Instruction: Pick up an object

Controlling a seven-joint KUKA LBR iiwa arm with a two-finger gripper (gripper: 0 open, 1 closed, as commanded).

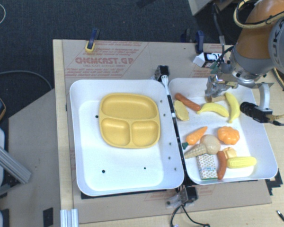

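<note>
My gripper point(217, 92) hangs low over the back of the right bin point(267, 148), just above the left end of a yellow banana point(216, 109). A second banana point(233, 106) lies to its right, and a red-orange sausage point(187, 102) to its left. Nothing shows held in the gripper. Further forward in this bin lie a carrot point(196, 135), an orange pepper point(228, 135), an ice cream cone point(202, 147), a corn cob point(241, 162) and a small box point(208, 167).
The left bin point(85, 145) holds a yellow divided plate point(130, 119). A pale yellow slice point(181, 110) lies by the wall between the bins. A red stick point(221, 165) sits between the box and the corn.
</note>
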